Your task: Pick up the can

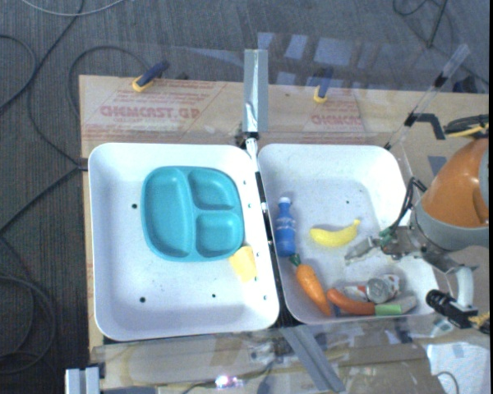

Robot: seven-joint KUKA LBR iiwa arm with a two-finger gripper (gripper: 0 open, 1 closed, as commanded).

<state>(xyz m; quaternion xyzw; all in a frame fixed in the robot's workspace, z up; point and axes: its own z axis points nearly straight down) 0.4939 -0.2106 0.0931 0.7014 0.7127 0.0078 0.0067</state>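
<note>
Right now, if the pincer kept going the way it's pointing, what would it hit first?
The pincer points left across the right bin, so it would probably meet the yellow banana first; the can lies nearer the camera, off that line. Depth is unclear.

Bench (172, 109): brown board surface, printed lettering. Bears two shallow white bins side by side, touching: left bin (115, 302), right bin (329, 158). Two yellow-blue clamps (149, 75) at far edge.
</note>
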